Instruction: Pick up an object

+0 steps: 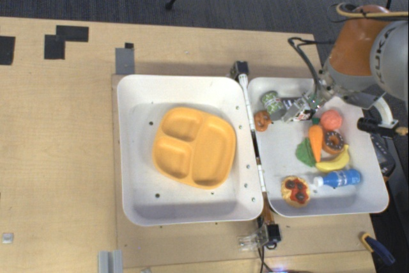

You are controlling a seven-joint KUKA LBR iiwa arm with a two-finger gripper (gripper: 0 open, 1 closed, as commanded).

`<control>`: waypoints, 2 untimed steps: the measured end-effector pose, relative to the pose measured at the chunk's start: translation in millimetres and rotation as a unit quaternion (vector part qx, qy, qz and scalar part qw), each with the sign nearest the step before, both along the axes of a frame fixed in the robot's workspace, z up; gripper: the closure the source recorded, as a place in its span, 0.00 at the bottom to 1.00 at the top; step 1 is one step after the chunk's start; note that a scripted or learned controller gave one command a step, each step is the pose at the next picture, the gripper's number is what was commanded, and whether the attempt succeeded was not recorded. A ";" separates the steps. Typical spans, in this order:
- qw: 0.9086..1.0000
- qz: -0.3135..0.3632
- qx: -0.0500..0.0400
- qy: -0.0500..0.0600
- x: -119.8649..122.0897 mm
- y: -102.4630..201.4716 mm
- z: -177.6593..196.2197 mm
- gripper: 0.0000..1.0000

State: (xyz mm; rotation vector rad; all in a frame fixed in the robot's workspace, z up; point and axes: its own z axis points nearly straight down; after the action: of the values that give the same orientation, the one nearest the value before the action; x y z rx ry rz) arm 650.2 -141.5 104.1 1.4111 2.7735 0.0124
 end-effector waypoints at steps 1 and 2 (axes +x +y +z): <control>0.999 0.033 -0.002 -0.001 -3.2 1.2 -0.2 0.00; 0.995 0.097 -0.003 -0.003 -6.7 4.9 -0.5 0.00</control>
State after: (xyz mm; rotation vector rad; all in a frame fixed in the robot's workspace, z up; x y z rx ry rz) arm 643.5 -136.6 103.6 1.1324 2.8916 0.0135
